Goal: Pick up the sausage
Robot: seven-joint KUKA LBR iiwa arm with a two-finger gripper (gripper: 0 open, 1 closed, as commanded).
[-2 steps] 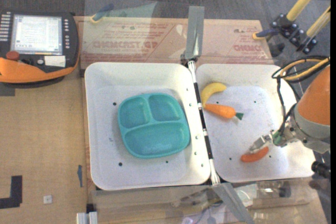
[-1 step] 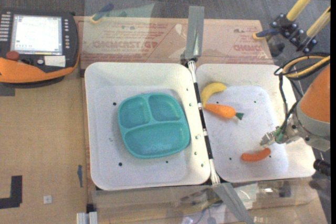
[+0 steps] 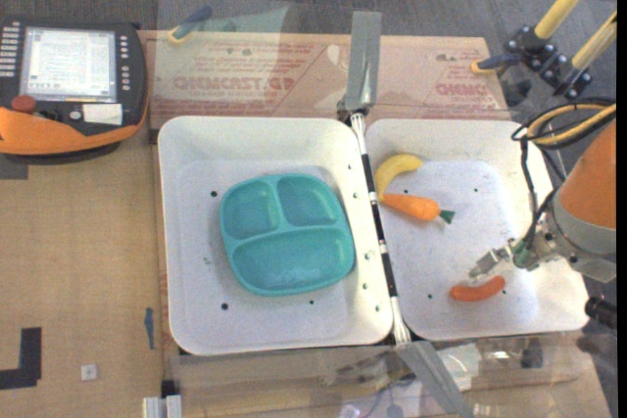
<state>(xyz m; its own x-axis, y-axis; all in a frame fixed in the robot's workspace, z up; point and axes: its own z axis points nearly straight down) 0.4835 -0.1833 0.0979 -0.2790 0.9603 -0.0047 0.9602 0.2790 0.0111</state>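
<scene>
Grey carpet lies beyond the surface, where two white bins sit side by side. Over the right bin (image 3: 446, 308) the claw (image 3: 493, 261) hangs with fingers spread, grasping nothing, just above the sausage (image 3: 477, 290) near the bin's front edge. Carrot (image 3: 415, 207) and banana (image 3: 396, 169) lie toward its back-left corner; a teal plate (image 3: 285, 235) fills the left bin (image 3: 186, 210).

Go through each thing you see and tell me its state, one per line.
Sausage: lying flat in the right bin, not gripped.
Gripper: just above the sausage.
Carrot: lying in the right bin.
Banana: lying beside the carrot.
Plate: upright in the left bin.
</scene>
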